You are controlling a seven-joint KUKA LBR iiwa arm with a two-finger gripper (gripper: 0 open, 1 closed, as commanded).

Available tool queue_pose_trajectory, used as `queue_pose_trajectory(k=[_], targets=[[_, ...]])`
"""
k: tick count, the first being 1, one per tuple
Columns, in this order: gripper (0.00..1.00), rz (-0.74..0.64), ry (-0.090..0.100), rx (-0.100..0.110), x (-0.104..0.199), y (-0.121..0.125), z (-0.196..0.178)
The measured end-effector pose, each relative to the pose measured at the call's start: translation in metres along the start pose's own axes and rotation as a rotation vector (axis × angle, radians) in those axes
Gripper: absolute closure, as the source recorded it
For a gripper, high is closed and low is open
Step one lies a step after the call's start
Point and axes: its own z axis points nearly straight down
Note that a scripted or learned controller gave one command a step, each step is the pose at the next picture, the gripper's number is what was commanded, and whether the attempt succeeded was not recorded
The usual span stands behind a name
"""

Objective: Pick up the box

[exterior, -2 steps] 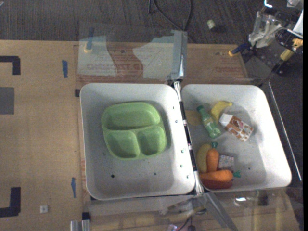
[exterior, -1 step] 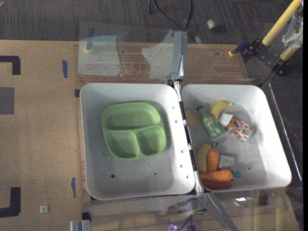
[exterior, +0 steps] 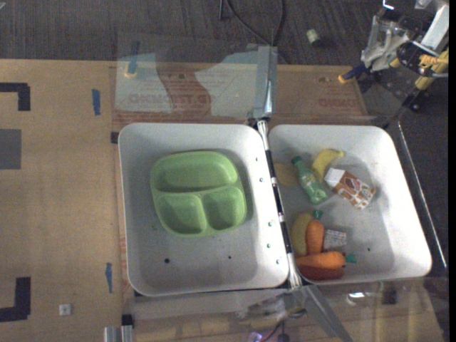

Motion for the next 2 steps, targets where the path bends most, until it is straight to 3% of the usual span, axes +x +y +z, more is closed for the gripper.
queue_pose_trajectory(k=[1, 2], targets=[[1.00, 0.136, -0.001, -0.005, -0.099, 0.037, 0.000], [1.00, 0.193, -0.001, -0.005, -0.124, 0.048, 0.000]])
